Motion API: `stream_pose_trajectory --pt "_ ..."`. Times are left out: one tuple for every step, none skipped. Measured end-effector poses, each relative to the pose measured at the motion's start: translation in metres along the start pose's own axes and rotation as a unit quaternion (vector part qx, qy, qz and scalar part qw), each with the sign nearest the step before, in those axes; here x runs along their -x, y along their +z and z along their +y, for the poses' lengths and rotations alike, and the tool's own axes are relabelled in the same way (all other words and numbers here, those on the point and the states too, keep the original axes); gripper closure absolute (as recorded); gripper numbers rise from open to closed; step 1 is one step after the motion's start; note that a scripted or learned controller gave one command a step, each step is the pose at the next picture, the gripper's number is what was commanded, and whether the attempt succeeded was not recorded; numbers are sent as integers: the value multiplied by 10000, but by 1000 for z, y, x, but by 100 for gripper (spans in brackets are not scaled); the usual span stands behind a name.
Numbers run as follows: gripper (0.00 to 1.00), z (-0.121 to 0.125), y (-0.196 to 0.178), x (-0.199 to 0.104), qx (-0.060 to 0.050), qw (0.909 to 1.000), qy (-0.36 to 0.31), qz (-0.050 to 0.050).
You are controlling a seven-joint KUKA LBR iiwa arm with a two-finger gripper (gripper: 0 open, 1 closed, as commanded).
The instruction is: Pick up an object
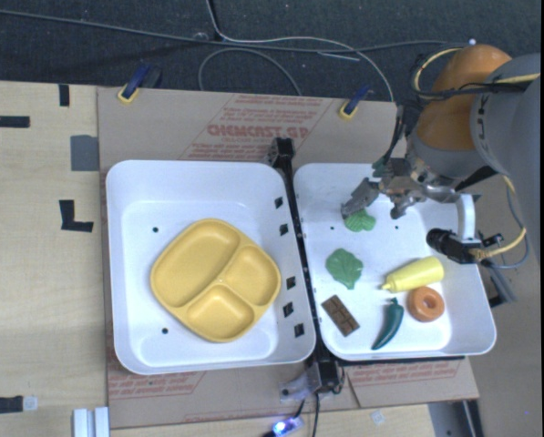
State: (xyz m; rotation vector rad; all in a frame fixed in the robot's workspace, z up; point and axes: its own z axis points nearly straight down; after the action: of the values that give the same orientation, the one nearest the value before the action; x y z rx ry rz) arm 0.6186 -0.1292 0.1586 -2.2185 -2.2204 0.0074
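Observation:
My gripper [378, 204] hangs over the far part of the right bin [317, 178], its two fingers spread apart. One fingertip [354, 206] touches a small green piece [362, 219] lying on the bin floor; the other fingertip [401, 206] stands to its right. Nothing is lifted between the fingers. Nearer the front lie a green leafy piece [344, 268], a yellow squeeze bottle [416, 273], an orange ring [425, 304], a dark green pepper [389, 324] and a brown chocolate bar [339, 314].
The left bin [130, 198] holds a yellow divided plate [215, 279]. A black divider with clips [292, 244] runs between the bins. Cables [253, 44] trail behind the cardboard base. The arm's grey and orange body [472, 98] looms at the right.

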Motion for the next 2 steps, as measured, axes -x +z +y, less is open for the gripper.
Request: stream_pose_trajectory --pt "0 -9 57 6 -1 10000 2 2" --pt "100 -8 44 5 9 10000 -9 1"
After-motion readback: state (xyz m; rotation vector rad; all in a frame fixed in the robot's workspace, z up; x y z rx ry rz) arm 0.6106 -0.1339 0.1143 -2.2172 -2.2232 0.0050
